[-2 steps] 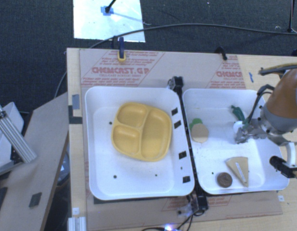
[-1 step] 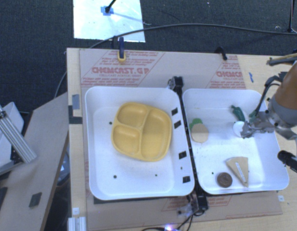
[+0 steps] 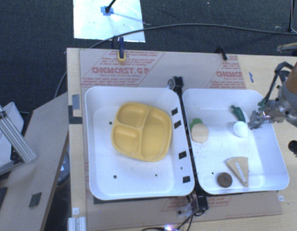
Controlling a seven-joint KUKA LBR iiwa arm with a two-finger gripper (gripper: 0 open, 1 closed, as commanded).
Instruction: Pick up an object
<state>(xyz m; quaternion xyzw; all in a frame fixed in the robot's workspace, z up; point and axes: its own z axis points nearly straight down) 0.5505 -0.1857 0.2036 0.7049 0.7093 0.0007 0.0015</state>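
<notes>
The nearest candidate is the white egg-shaped object point(image 3: 240, 128), lying in the right bin point(image 3: 213, 105) towards its far right side. It appears light, rigid and smooth; its rounded surface is likely to slip, so a hold across its widest part is advised. A green item point(image 3: 238, 113) lies just beside it. The gripper point(image 3: 258, 119) stands just to the right of the white object, low over the bin. Nothing is visible in its grasp; how far it is open cannot be determined.
</notes>
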